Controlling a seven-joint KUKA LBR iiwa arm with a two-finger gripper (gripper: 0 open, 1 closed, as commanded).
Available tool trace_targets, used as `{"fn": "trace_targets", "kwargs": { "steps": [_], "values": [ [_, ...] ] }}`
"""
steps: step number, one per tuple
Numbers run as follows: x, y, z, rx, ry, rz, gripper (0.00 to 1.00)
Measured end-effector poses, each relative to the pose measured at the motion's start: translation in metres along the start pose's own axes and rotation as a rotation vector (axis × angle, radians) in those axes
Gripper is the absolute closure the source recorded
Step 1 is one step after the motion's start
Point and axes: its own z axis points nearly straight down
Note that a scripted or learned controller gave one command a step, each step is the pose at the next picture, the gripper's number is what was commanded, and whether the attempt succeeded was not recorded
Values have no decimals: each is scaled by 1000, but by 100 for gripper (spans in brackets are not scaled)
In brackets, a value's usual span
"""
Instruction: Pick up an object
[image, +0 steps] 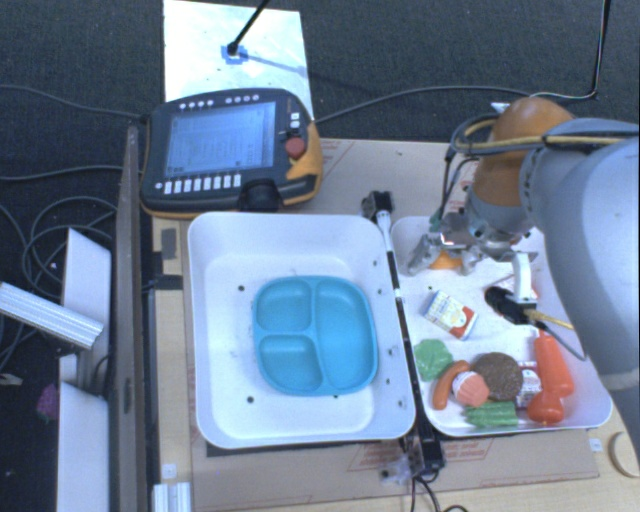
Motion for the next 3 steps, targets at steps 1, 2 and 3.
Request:
{"fn": "trace_targets", "kwargs": {
  "steps": [1,2,3],
  "values": [
    [-8,0,0,0,3,-2,0],
    [-20,1,-3,-3,2,-1,0],
    [-32,2,-18,-11,0,-2,0]
  ]
}}
